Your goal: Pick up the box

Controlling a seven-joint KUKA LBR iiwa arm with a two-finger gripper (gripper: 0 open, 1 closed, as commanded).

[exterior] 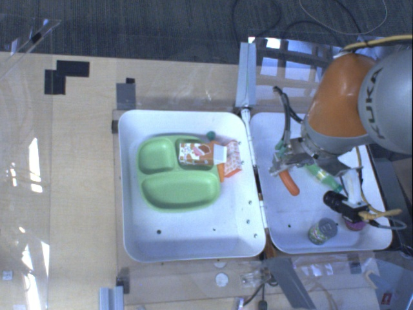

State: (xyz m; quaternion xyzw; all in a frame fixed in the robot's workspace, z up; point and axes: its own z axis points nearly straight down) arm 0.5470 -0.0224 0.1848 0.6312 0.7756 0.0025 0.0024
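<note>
Small tin can (pixel 322 231) sits closest, at front of right bin (pixel 284 228). Far left: green tray (pixel 174 189) fills left bin (pixel 187 244). Box (pixel 196 154) lies flat on tray's top edge, not picked up. Orange packet (pixel 230 165) touches box. Claw (pixel 284 163) hangs over right bin, above carrot (pixel 290 183), well apart from box. Can't tell if claw open or closed.

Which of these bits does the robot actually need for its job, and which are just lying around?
Needed:
box, lying on the green tray
gripper, over the right bin

Lying about:
green tray
carrot
can
packet
left bin
right bin
</note>
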